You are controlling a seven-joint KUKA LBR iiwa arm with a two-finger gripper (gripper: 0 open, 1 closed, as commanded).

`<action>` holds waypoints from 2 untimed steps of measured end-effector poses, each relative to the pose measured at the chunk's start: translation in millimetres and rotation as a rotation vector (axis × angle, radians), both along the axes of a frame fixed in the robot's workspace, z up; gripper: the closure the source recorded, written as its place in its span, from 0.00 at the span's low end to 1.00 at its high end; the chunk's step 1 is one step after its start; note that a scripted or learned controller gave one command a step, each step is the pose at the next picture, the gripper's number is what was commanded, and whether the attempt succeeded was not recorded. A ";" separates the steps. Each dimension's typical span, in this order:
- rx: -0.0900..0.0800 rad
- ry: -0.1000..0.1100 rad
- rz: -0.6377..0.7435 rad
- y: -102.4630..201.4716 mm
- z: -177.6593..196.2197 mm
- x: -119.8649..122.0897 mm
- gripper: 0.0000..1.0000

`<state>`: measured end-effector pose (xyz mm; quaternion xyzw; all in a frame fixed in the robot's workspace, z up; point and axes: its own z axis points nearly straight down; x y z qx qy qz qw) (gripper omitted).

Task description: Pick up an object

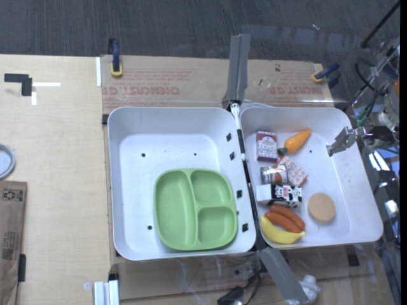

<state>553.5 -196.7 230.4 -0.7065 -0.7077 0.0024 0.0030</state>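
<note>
A: Left side of the light wooden tabletop [57, 138]?
B: Left shallow white bin [127, 170] holds one pale green three-compartment plastic tray [195, 208], lying flat toward the near wall.

A: Right shallow white bin [350, 189]?
B: Items crowd its left half. Red carton [266, 145] at the back, orange toy carrot [296, 140] just beside it. Below them a small printed packet [286, 171], then a black-and-white cow-patterned carton [285, 194]. Nearest the front: orange-red toy sausage [284, 218] touching a yellow toy banana [280, 232]. Round tan disc [322, 206] to their right, apart.

A: Claw?
B: Claw [340, 142] sits over the bin's right rim, nothing between its fingers; whether spread or closed, cannot tell
</note>
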 end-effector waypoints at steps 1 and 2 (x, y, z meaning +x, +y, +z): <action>-0.001 -0.006 -0.019 23.0 -131.1 32.2 0.00; -0.003 -0.009 -0.271 68.2 -136.9 58.4 0.00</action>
